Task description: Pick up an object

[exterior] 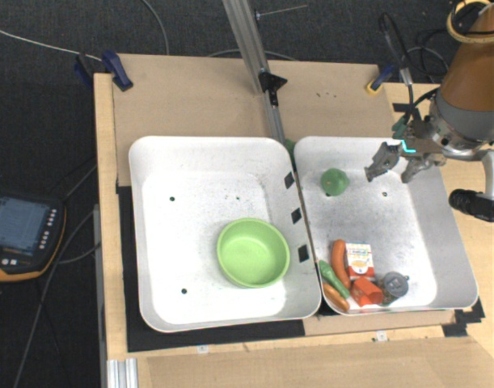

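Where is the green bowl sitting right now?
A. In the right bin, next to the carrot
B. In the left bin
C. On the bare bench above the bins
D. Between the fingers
B: the green bowl rests upright on the floor of the left bin, near its lower right corner, while the gripper is over the right bin, well away from it.

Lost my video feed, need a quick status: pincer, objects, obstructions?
Pincer open, nothing between its fingers, over right bin far end. Green ball nearest, to its left, untouched. Carrots, carton and grey piece piled at near edge. Nothing blocking.
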Controlling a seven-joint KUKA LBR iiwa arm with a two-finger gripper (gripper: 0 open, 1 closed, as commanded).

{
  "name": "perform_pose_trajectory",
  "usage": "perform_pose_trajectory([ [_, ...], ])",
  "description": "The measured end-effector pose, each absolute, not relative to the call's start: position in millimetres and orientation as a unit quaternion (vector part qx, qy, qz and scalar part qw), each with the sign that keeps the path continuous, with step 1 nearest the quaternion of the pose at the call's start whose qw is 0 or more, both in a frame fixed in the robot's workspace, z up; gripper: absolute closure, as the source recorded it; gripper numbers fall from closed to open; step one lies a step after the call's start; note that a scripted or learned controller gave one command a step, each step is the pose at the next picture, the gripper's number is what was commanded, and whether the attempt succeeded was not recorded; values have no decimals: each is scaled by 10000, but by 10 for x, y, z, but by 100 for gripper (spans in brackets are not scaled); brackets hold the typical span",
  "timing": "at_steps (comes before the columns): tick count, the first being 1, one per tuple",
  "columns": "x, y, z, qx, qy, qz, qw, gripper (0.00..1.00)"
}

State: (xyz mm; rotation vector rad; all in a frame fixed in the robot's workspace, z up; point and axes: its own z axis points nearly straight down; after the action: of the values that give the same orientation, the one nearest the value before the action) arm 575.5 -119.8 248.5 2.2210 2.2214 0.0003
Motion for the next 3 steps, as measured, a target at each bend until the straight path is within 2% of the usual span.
perform_pose_trajectory([
  [1, 5755, -1198, 2485, 7070, 7072, 1, 1, 0],
  [2, 5708, -1213, 2056, 7070, 7072, -10, -12, 0],
  [3, 5796, -1209, 1561, 7070, 7073, -12, -16, 0],
])
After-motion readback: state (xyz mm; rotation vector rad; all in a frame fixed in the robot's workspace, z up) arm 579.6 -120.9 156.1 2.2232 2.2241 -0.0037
